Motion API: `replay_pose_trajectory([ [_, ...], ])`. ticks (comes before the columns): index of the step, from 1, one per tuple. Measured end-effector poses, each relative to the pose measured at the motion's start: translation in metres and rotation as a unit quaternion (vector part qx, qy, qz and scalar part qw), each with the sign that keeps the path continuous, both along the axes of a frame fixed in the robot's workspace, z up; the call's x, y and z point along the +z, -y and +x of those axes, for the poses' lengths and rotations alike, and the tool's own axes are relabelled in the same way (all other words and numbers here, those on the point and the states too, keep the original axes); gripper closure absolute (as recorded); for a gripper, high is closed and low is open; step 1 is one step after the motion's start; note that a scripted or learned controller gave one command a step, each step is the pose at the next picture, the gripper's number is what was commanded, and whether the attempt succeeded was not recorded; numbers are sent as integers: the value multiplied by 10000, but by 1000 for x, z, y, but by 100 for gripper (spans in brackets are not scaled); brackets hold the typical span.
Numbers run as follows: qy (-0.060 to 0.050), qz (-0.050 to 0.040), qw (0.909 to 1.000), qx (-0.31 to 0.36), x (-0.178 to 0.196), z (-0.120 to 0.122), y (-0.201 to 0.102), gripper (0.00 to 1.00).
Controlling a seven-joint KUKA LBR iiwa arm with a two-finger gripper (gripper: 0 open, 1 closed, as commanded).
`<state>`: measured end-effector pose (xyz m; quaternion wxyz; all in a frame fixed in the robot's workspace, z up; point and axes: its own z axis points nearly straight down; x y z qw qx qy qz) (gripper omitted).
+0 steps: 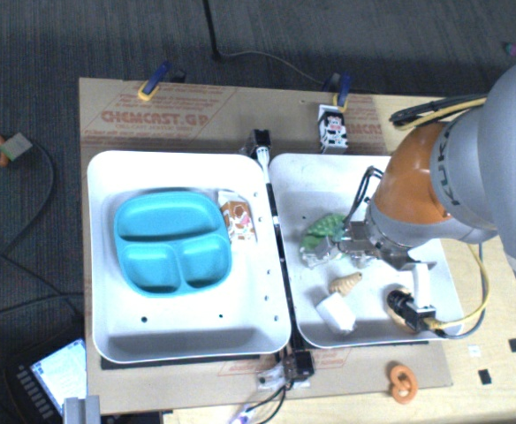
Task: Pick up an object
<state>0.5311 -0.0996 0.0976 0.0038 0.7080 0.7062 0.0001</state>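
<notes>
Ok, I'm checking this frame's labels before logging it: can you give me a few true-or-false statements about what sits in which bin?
1. The blue divided tray lies in the left bin. True.
2. The green item lies in the left bin. False: it is in the right bin, beside the pincer.
3. The small cone lies in the right bin. True.
4. The white block rests on the blue tray. False: it lies near the right bin's front edge.
5. The orange ring sits outside both bins. True.

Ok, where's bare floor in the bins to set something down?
Left bin: a strip in front of the blue tray. Right bin: the far part behind the green toy. Crowded around the gripper, cone and white block.
</notes>
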Motion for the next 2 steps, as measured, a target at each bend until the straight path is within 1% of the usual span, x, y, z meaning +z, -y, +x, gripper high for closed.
replay_pose_trajectory([
  [1,43,2,10000,7,-9,-43,-2,0],
  [2,40,-9,10000,-2,0,-44,-1,100],
])
